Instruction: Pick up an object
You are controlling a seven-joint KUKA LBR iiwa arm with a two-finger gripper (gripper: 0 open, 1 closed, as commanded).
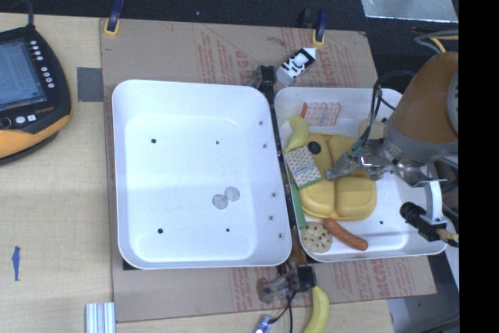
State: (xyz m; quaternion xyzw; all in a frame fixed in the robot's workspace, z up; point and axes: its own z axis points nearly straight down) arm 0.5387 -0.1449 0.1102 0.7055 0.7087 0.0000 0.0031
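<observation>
Arm reaches into right bin (pixel 394 242) from right, gripper (pixel 348 164) low over toy food pile. Jaws' state: cannot tell, metal tip too small and blurred. Just below jaws: yellow bread-like toy (pixel 343 199), touching or nearly so. Left of jaws: patterned sponge block (pixel 302 165), yellow-green banana-shaped piece (pixel 297 132). Farther below: sausage (pixel 346 235), round cracker (pixel 316 236). Above-left: small red-printed card (pixel 321 114). Far left: left bin (pixel 195 109) with two silver discs (pixel 226 199). On worktop (pixel 47 214), tablet controller (pixel 27 90) beyond it.

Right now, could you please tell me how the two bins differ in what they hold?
The left bin holds two small discs; the right bin is crowded with toy food, including a sausage and a cookie. The gripper is over the right bin, not the left. Both are shallow and white.
</observation>
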